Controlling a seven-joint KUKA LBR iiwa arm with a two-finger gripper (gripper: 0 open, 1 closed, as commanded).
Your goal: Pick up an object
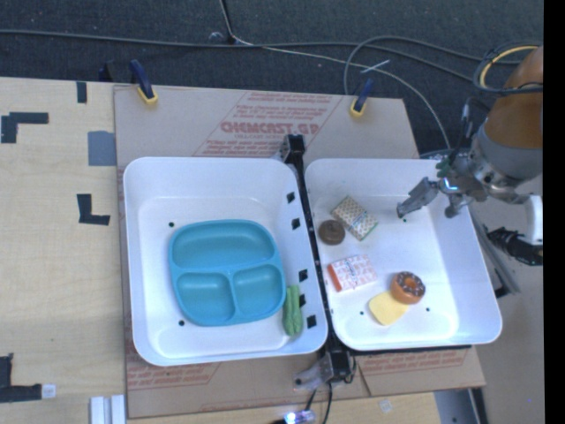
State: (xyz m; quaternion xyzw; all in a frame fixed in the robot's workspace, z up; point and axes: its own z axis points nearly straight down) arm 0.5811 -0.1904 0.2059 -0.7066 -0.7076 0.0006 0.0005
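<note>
The right bin (463, 263) holds a patterned box (355, 216), a brown round cookie (331, 231), a red-and-white packet (351, 273), a sprinkled donut (409, 285) and a yellow piece (386, 308). My gripper (433, 198) hangs over the bin's upper right part, to the right of the patterned box. Its fingers are spread apart with nothing between them. The left bin (141, 237) holds a blue divided tray (227, 269) and a green pod-shaped toy (292, 311) against the tray's right edge.
The arm's grey wrist and orange band (514, 117) reach in from the right. Black clips (293, 148) sit along the divide between the bins. Cables (388, 69) run across the dark floor behind the bench, and yellow clamps (146, 91) hold the cardboard.
</note>
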